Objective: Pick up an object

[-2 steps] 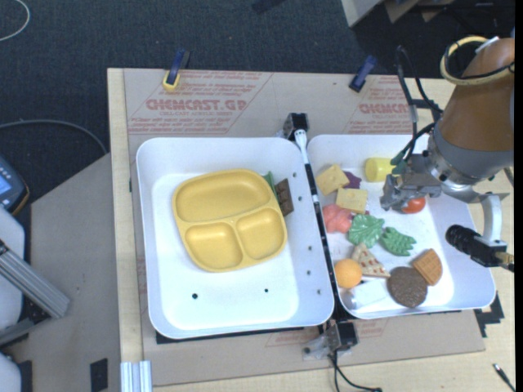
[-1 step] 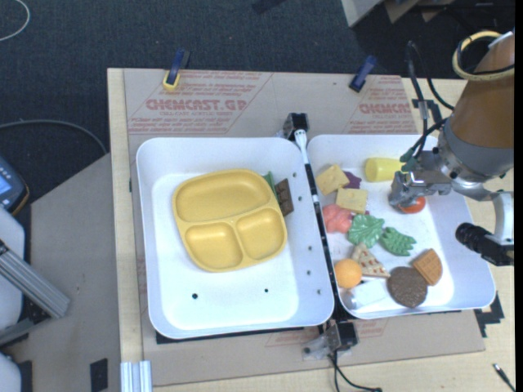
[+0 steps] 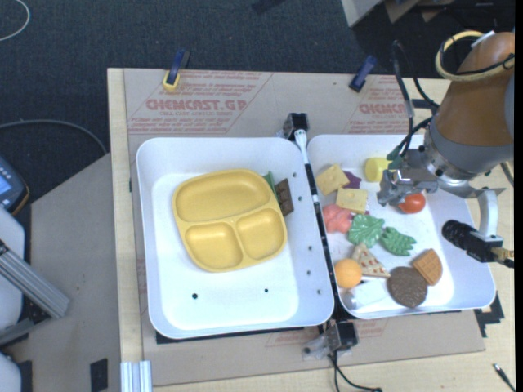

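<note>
The right bin [image 3: 474, 292] holds several toy foods. My gripper [image 3: 395, 196] hangs low over the bin's upper middle. A red tomato [image 3: 415, 203] lies just to its right, touching or nearly touching it. A small yellow fruit [image 3: 375, 167] sits just up-left of the gripper, and a square cheese slice [image 3: 353, 199] lies to its left. Nothing shows as held. Below are a green leafy piece [image 3: 366, 229], a second green piece [image 3: 399, 240], an orange [image 3: 348, 273], a brown cookie [image 3: 406, 287] and a tan cracker [image 3: 426, 266].
The left bin [image 3: 163, 292] carries a yellow divided plate [image 3: 230, 217], with a small brown block [image 3: 283, 196] at the plate's right edge. A black divider rail [image 3: 315, 211] runs between the bins. The arm's grey and orange body [image 3: 478, 104] overhangs the right bin's far right corner.
</note>
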{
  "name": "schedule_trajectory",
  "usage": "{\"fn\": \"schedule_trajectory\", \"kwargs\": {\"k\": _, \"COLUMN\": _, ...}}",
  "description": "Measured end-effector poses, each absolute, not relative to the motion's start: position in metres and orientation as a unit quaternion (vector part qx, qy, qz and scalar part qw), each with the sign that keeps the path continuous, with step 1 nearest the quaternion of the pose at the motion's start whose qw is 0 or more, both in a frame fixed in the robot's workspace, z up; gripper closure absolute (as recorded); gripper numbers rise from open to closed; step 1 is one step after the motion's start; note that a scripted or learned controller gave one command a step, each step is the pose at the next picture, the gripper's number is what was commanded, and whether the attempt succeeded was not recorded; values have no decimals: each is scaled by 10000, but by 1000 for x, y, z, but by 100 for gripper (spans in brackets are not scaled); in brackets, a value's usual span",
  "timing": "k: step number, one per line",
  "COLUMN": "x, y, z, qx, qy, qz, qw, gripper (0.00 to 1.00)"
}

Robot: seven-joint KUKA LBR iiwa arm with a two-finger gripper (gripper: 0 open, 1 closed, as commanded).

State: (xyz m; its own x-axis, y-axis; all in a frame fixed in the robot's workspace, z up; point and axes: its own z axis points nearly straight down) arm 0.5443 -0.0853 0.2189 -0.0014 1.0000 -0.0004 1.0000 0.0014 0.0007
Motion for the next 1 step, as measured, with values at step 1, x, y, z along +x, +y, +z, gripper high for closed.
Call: {"fn": "schedule_trajectory", "kwargs": {"k": 1, "x": 536, "y": -87, "z": 215, "qx": 7072, "qy": 7070, "qz": -7, "qw": -12, "gripper": 100}}
